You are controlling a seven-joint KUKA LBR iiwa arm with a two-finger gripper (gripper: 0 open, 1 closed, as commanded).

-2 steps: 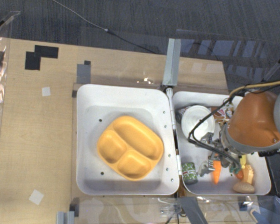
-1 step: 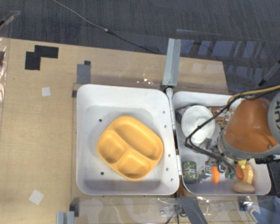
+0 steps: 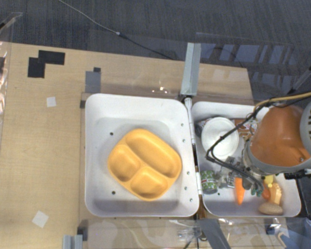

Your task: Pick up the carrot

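The carrot (image 3: 239, 192) is a small orange piece standing nearly upright in the view, near the front of the right bin (image 3: 213, 205). My gripper (image 3: 240, 178) hangs right over its top end, under the orange band of the arm (image 3: 280, 137). The arm's bulk and cables hide the spot where the gripper meets the carrot, so I cannot tell whether it is held.
A white bowl (image 3: 219, 136) lies at the back of the right bin. A green vegetable (image 3: 209, 181) sits left of the carrot; yellow-orange food (image 3: 271, 191) and a beige potato-like piece (image 3: 270, 208) sit to its right. The left bin (image 3: 101, 123) holds a yellow divided plate (image 3: 144, 162).
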